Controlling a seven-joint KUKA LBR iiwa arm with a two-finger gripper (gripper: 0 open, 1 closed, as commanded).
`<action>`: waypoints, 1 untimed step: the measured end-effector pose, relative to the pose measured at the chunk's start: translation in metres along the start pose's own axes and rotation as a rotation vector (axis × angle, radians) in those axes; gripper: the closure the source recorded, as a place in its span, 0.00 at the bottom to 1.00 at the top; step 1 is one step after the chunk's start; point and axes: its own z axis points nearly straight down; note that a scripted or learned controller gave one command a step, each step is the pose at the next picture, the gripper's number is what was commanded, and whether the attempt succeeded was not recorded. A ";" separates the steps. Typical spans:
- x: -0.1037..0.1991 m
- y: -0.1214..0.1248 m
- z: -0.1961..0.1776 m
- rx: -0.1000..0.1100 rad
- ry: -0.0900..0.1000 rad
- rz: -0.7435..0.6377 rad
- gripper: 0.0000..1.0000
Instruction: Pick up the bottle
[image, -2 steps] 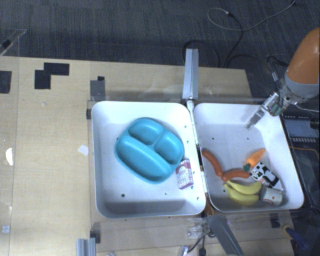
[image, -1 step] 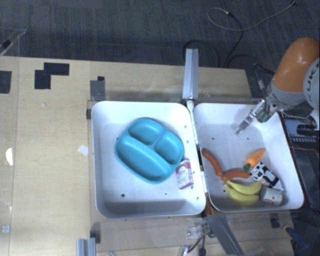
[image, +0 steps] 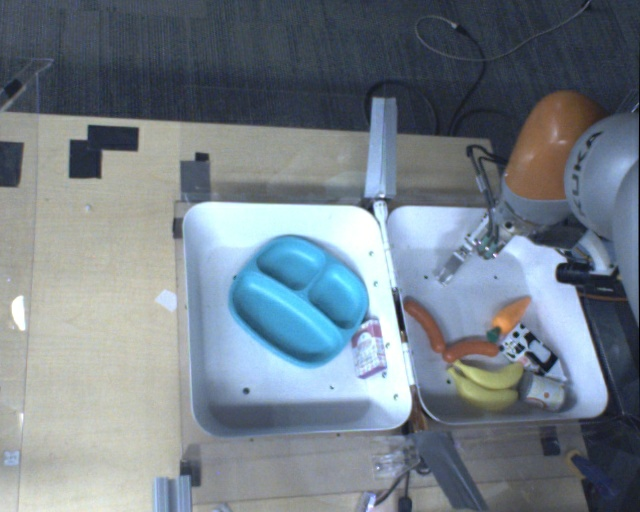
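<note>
Overhead, the small clear bottle with a pink label lies by the left white bin's right wall, beside a blue divided plate; the tool, fingers apart, hangs over the right bin's far-left corner.

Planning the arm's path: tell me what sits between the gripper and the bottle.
The gripper hovers over the right bin; the bottle lies in the left bin, beside the blue divided plate. Between them run the two bins' adjoining rims. The sausage lies just below that line.
</note>
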 end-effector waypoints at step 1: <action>0.024 0.022 -0.001 0.001 -0.008 0.028 0.00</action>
